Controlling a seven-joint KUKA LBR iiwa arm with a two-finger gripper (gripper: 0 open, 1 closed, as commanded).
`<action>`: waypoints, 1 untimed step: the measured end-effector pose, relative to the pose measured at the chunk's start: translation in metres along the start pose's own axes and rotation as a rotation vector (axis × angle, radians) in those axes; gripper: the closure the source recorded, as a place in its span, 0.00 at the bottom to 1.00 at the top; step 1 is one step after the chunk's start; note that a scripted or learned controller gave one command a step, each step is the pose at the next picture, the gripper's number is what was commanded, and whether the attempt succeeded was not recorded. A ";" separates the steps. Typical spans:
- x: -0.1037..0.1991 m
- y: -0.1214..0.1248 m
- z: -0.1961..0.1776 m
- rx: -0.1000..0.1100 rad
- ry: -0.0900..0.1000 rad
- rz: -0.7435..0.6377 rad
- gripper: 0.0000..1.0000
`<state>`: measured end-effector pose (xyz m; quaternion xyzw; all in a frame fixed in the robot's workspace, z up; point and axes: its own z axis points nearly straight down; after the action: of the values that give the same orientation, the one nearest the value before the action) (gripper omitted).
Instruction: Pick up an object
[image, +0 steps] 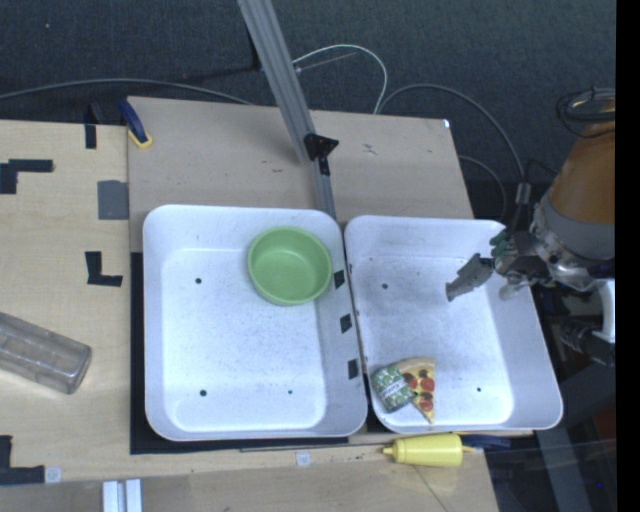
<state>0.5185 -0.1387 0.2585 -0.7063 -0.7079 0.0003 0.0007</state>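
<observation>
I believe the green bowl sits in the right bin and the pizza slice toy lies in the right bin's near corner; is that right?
Not quite: the camera view shows the green bowl in the left bin, near its far edge. The pizza slice toy does lie in the right bin, at its near corner.

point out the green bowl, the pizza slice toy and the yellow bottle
green bowl (289, 265): camera view, on its inner bottom, in the left bin.
pizza slice toy (407, 385): camera view, on its topped face, near the right bin's front edge.
yellow bottle (431, 450): camera view, on its body, on the bench in front of the right bin.
</observation>
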 end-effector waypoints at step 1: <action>0.000 0.000 0.000 0.000 0.000 0.000 0.00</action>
<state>0.5185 -0.1388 0.2586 -0.7063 -0.7079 0.0004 0.0007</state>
